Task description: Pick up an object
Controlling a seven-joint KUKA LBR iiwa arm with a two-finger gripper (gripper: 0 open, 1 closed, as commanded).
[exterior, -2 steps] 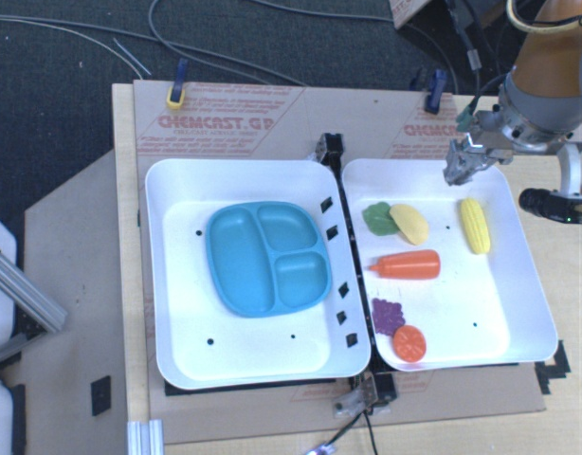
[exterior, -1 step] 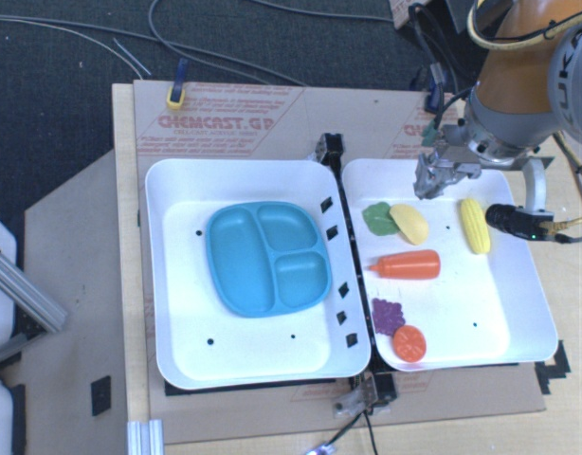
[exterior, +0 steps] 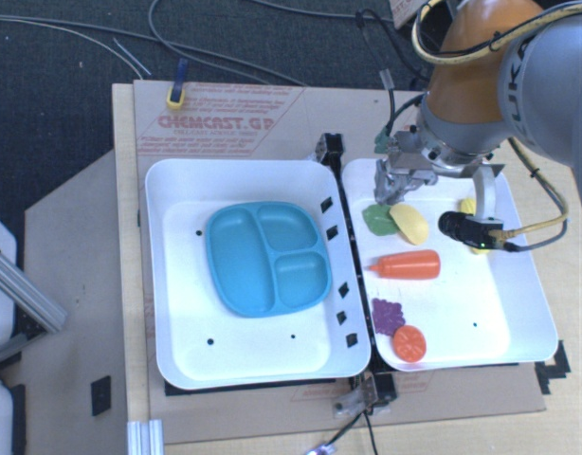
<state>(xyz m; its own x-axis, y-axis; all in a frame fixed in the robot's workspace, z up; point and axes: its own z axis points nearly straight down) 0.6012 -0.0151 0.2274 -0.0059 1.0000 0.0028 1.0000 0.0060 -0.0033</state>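
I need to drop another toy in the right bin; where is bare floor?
Bare floor lies at the right bin right of the carrot and orange piece. Crowded near the gripper, green piece and lemon.

Grey arm [exterior: 556,74], orange band [exterior: 476,50] (glossy), yellow cable looped, metal end effector [exterior: 397,183].

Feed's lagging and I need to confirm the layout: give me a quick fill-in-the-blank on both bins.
1. The blue divided plastic tray lies in the ____ bin.
2. The orange toy carrot lies in the ____ bin.
3. The gripper hangs over the green toy beside the ____ toy.
4. The purple toy grapes touch the round ____ toy.

Missing: left; right; yellow; orange
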